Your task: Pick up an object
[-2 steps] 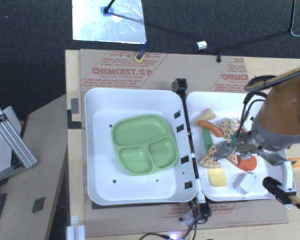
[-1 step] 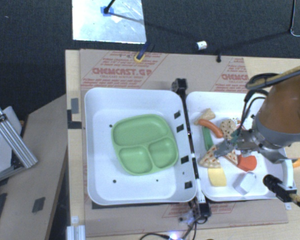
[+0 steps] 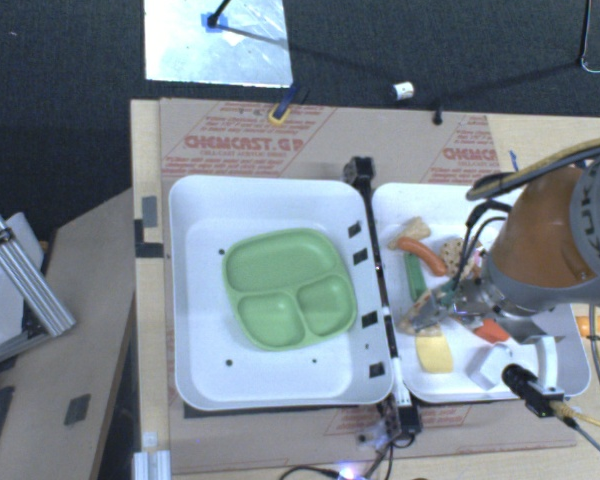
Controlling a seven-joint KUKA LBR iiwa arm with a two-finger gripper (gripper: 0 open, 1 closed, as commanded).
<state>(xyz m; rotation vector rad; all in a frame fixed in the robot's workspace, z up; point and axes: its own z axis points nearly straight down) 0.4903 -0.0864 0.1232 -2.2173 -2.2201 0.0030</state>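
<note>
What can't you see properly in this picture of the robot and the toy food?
- Gripper, camera view: blurred and crowded by cables, so any hold is unclear.
- Right bin: its far right part is covered by the arm.
- Toys near the gripper: the brownish piece is too small and blurry to name.

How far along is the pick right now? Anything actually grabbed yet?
Done: the arm has reached into the right bin, with the gripper low among the items, beside the green stick and above the yellow block. In hand: nothing visibly held; the fingers are too cluttered to read. Left: close on one item and lift it. The green tray in the left bin sits untouched.
</note>
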